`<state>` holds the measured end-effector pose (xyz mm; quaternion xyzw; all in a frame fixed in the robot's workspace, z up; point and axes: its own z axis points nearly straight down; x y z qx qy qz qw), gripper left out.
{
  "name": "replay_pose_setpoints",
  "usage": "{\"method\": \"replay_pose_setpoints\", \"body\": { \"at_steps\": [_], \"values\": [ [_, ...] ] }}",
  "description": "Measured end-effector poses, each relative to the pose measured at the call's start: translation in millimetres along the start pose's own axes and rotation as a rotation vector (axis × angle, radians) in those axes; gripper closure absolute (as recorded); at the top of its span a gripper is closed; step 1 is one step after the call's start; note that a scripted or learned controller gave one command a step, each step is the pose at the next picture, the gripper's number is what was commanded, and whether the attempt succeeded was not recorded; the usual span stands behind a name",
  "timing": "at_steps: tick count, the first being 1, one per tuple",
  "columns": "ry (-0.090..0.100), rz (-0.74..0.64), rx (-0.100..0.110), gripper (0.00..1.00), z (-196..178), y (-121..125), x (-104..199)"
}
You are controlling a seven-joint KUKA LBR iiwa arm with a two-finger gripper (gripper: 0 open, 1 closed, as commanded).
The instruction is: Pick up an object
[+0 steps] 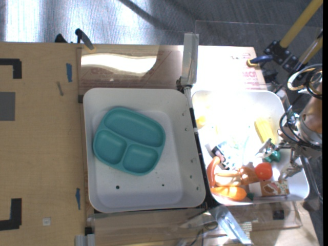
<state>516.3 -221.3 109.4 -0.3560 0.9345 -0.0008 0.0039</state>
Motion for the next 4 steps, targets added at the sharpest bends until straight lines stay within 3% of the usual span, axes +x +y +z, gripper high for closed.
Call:
{"method": "replay_pose_setpoints", "body": {
  "at_steps": [1,2,3,4],
  "values": [
    [0.0,-0.211,-0.001,0.0,7,-10,-11],
    [-0.008,-0.653,-0.003,0.0,20,13,4],
    [-0.008,-0.947,-0.01,0.0,20,22,6],
    [-0.022,-1.298,0.033,0.0,17,28,4]
  ]
}}
